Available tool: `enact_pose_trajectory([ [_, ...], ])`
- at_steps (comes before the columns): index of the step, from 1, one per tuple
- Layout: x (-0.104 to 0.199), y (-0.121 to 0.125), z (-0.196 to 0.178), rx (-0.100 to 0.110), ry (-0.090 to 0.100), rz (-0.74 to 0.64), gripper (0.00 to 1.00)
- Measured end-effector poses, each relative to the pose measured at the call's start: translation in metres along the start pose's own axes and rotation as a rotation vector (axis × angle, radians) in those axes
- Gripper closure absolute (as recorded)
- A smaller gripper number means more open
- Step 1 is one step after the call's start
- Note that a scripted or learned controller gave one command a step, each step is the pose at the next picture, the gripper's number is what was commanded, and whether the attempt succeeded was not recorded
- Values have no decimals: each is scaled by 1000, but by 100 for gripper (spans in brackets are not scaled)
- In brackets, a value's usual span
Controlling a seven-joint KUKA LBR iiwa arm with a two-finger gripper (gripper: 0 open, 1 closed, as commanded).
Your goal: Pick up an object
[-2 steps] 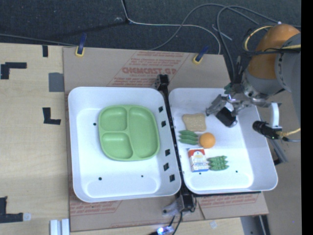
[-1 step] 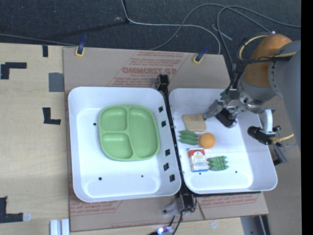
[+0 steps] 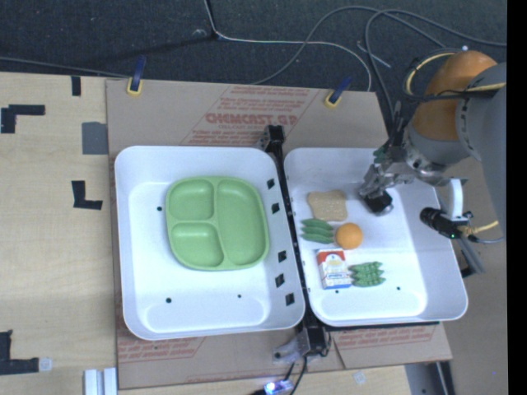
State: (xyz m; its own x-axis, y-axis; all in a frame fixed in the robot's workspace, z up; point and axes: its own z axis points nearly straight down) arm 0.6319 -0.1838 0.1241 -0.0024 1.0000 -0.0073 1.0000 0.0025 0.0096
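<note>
The grey two-finger gripper (image 3: pixel 378 197) hangs low in the right white bin (image 3: pixel 428 290); whether its jaws are spread or pressed together, I cannot tell. The tan bread slice (image 3: pixel 328 206) lies just left of it, the round orange fruit (image 3: pixel 349 236) below-left, both apart from it.

Even, bright light; slightly soft.

Both bins (image 3: pixel 136 245) are seen to be of smooth white plastic with a slight sheen, and the green plate (image 3: pixel 218 223) of matt plastic. Brown cardboard (image 3: pixel 247 113) is laid beneath them on a pale wood-look bench (image 3: pixel 49 245).
</note>
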Motion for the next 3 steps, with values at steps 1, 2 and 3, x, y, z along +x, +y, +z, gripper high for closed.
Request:
enact_pose_trajectory([
  [1,0,3,-42,8,8,1,100],
  [2,1,4,-94,7,7,1,100],
  [3,46,11,-93,10,8,-2,100],
])
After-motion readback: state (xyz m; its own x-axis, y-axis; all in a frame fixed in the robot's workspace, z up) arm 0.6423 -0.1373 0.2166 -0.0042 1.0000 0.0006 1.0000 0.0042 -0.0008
